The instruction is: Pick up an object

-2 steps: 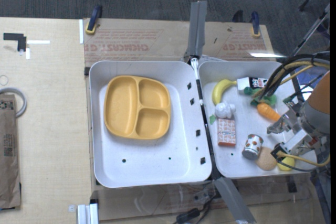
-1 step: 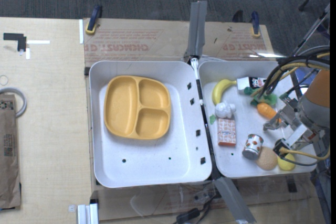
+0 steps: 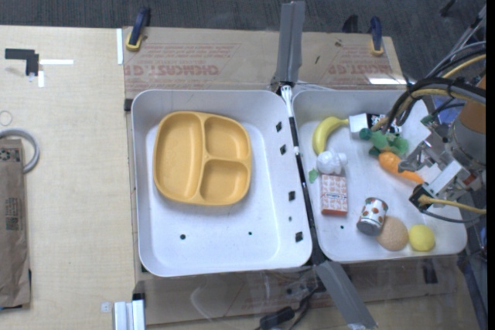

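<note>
The gripper [image 3: 424, 180] is being held low over the right bin [image 3: 340, 250], beside the carrot [image 3: 399, 165] (whether the carrot is being touched cannot be told, nor whether the pincer is open or closed). A banana [image 3: 328, 132], a small carton [image 3: 334, 195], a can [image 3: 373, 216] and a lemon [image 3: 422, 238] are being kept there too. A yellow divided plate [image 3: 203, 158] is being borne by the left bin [image 3: 216, 259].

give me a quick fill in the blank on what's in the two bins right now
1. The yellow divided plate lies in the ____ bin.
2. The banana lies in the ____ bin.
3. The plate has ____ compartments.
4. The lemon lies beside a small ____ ball.

Missing words: left; right; three; tan
</note>
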Controlling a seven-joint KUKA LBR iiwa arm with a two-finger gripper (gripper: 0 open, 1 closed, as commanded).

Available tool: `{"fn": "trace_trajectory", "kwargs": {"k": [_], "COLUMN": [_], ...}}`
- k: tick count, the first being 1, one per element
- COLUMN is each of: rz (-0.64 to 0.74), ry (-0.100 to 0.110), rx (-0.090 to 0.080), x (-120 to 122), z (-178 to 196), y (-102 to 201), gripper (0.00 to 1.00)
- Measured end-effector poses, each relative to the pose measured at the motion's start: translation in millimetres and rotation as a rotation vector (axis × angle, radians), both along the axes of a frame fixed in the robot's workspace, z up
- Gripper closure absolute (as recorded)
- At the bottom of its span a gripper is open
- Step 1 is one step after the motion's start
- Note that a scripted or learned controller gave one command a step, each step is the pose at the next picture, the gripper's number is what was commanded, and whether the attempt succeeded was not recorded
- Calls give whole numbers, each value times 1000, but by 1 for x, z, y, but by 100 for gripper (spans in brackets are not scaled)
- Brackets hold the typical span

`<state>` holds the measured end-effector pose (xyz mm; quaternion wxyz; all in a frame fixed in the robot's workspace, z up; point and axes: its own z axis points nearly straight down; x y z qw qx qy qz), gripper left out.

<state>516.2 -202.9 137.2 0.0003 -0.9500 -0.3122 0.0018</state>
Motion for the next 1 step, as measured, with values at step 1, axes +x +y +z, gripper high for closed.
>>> {"fn": "trace_trajectory", "kwargs": {"k": [1], "rz": [406], "ry": [0], "rx": [0], "x": [22], "z": [77], "y": [-20], "gripper": [0]}}
